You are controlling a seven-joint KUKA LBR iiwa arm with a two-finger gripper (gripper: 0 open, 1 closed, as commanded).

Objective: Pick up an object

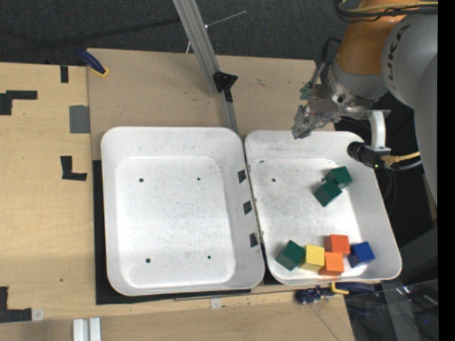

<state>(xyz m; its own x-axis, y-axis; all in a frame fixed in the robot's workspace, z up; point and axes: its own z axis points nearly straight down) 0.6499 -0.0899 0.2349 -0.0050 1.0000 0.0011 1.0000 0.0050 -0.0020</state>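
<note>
The gripper [301, 129] is seen above the far rim of the right bin [284, 144], with nothing between its fingers; whether they are open or closed cannot be told. Two dark green blocks [333, 185] are found touching near the bin's right wall, their joint long axis running from near-left to far-right. Along the near rim, a row is formed by a green cube [291, 254], a yellow cube [314, 255], two orange cubes [335, 253] and a blue cube [361, 253].

The gripper [301, 131] hangs over the right bin's [284, 148] far rim; two dark green blocks [333, 185] touch mid-bin. Five coloured blocks [325, 253] cluster at its near edge.
</note>
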